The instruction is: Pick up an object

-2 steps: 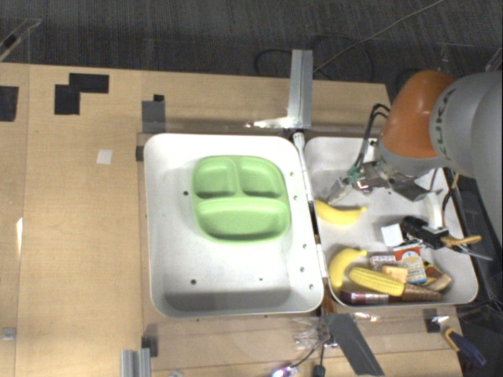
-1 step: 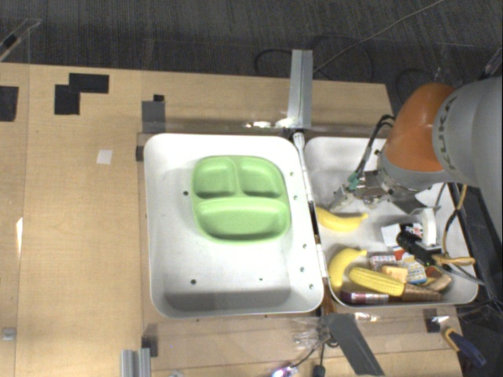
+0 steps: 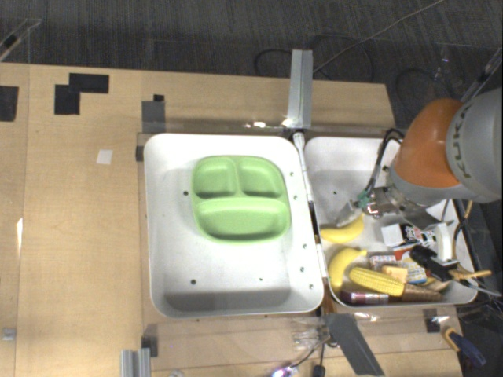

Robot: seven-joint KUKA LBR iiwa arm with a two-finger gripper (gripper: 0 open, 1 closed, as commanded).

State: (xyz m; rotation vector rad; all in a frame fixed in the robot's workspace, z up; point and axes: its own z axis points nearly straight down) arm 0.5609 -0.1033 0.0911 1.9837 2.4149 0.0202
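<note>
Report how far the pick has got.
Done: the arm has reached over the right bin, its gripper low beside the banana. In hand: nothing visibly held. Left: grasp and lift; the banana, corn cob and other clutter lie in that bin, the green tray in the left bin.

The tabletop [image 3: 71,234] is pale wood, with dark floor beyond its far edge. Two shallow white bins sit directly on it, side by side and touching — the left bin [image 3: 169,234] and the right bin [image 3: 338,159]. A metal bracket [image 3: 300,89] stands at the far end of their seam. Black patches [image 3: 78,91] mark the far-left corner — a small white square [image 3: 104,157] lies nearer.
</note>
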